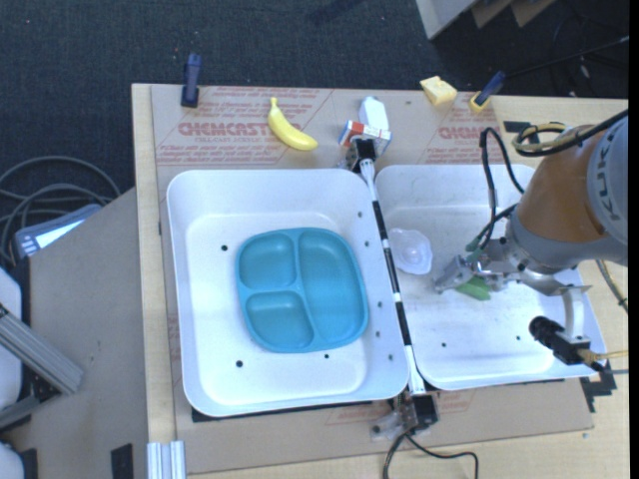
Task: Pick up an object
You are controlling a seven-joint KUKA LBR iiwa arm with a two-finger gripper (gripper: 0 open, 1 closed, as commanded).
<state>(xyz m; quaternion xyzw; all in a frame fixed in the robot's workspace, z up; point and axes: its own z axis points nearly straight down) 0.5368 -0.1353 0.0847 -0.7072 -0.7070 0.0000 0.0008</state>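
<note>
Two white bins sit side by side on the bench; the left bin (200,267) contains a blue divided plate (300,289). In the right bin (479,357), the gripper (461,275) is positioned directly at a green object (477,288), beside a clear plastic item (410,250). Gripper state cannot be determined.
</note>
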